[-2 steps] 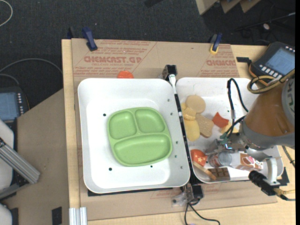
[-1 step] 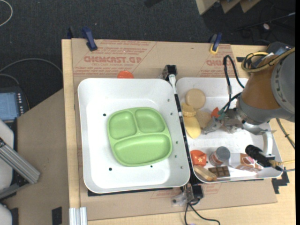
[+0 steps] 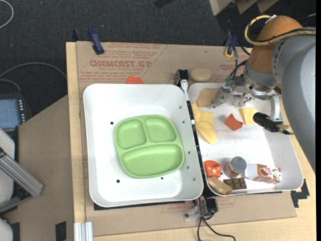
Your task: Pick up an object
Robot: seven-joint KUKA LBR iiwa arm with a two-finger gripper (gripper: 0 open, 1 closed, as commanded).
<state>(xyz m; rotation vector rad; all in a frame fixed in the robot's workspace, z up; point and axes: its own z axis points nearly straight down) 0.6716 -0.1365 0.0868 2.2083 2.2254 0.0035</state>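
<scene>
Right bin (image 3: 286, 157) is crowded with small items; the green plate (image 3: 149, 145) fills the left bin's (image 3: 95, 134) middle.

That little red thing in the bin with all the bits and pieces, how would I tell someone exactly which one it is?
Start at the right-hand bin, the one crowded with small items, not the one holding the green divided plate. Look in its upper middle, just below the gripper. The small red wedge lies alone on bare white floor between the pale yellow banana and a yellow block, and it is flat-sided and plain, unlike the rounder red-orange piece near the front.
</scene>
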